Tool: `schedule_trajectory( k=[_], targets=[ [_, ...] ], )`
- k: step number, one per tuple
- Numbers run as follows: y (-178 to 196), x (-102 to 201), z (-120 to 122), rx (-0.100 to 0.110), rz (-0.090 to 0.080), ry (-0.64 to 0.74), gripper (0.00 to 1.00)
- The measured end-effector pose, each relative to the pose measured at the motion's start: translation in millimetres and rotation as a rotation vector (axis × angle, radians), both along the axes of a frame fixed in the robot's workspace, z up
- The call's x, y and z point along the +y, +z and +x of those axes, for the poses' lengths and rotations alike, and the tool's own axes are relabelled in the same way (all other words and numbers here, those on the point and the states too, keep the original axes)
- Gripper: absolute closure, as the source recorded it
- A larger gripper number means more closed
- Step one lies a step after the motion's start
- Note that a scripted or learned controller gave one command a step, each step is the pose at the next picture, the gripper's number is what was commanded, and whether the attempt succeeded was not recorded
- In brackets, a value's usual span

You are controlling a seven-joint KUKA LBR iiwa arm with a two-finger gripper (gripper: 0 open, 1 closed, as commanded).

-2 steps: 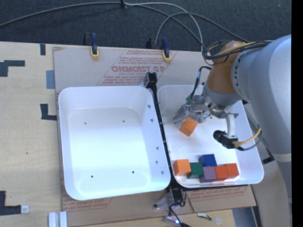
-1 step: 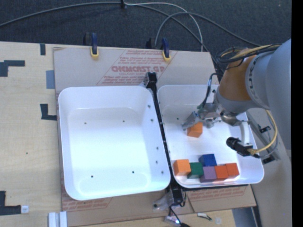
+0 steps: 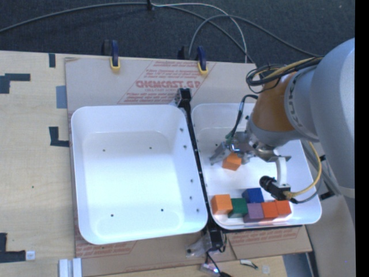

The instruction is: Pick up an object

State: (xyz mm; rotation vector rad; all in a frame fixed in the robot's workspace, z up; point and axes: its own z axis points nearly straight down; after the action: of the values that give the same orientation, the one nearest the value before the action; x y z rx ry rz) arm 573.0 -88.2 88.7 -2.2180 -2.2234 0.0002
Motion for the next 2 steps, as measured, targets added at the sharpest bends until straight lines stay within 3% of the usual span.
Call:
schedule_trajectory(
  k=[1, 2],
  targets=[
    [11, -2, 0, -0.001, -0.001, -0.002, 1.0],
    [104, 104, 87, -0.009, 0.002, 0.007, 1.0]
  ],
)
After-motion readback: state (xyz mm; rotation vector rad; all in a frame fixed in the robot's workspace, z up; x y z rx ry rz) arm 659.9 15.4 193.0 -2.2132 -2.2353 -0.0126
